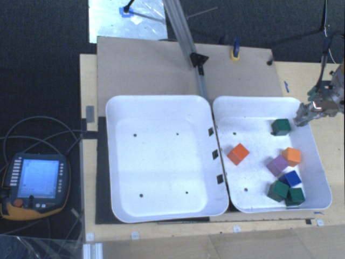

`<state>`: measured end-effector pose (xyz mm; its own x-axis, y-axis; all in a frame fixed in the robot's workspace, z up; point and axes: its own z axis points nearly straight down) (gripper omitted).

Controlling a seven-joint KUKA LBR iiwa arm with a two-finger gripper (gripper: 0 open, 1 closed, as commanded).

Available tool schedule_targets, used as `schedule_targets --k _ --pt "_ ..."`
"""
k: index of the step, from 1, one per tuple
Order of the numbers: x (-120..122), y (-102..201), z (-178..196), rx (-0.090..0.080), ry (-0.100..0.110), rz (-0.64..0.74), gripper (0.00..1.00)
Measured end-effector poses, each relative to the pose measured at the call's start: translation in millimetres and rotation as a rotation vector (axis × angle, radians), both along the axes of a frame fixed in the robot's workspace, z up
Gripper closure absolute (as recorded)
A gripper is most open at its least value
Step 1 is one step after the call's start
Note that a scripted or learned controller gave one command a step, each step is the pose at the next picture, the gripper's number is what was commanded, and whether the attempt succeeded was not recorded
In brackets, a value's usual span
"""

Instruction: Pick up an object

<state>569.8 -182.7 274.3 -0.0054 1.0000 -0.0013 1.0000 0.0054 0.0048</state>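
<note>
The right bin (253, 108) holds several small blocks. A green cube (280, 127) lies near its far right corner. An orange-red cube (237, 153) sits alone toward the left side. At the right sit a smaller orange cube (291, 155) and a purple one (277, 165), touching. Below them a blue cube (291, 178) and two dark green ones (279, 190) (295, 197) cluster at the near right corner. My gripper (303, 115) hangs at the bin's far right rim, just right of the green cube, with nothing seen between its fingers.
The left bin (121, 112) lies beside the right one, joined by black clips (215, 154). A slanted metal pole (180, 26) crosses the bench's back. A teach pendant (33, 185) with cables lies off the bench at left.
</note>
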Motion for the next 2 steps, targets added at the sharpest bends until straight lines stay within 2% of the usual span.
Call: schedule_targets --k 1,2 --pt "10.1 45.9 -14.6 0.002 0.003 0.004 1.0" --pt "20.4 95.6 -9.5 0.002 0.002 0.005 1.0"
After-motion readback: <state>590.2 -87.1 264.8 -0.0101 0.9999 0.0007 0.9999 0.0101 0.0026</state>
